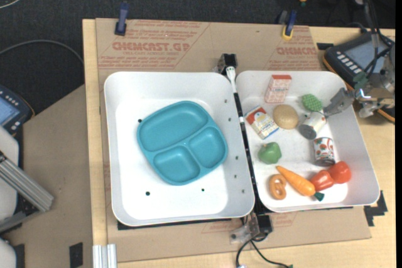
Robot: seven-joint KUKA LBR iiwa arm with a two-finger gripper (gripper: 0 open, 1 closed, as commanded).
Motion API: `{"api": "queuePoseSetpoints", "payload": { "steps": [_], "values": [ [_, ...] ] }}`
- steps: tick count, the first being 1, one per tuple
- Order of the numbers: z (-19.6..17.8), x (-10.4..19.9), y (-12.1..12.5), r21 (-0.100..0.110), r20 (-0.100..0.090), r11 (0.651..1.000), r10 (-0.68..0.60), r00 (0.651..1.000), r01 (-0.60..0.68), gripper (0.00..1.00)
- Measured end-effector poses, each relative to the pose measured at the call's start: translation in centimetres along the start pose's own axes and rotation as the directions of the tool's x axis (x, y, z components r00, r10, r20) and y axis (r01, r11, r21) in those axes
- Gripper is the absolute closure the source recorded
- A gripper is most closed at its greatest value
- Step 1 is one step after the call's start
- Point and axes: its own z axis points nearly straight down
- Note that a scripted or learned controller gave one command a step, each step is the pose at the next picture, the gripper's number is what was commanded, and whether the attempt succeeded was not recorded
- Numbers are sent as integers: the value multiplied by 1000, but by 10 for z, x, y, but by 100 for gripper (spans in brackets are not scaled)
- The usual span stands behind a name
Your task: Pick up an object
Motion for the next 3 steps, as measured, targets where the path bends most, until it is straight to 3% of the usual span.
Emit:
{"api": "queuePoseSetpoints", "payload": {
  "steps": [1,2,3],
  "values": [
    [-22,100,-42,2,-5,1000,-10,1000,10,0],
    [-32,94,-40,-1,-1,1000,-1,1000,1,100],
    [-50,155,-57,-2,-2,1000,-6,1000,6,100]
  ]
}}
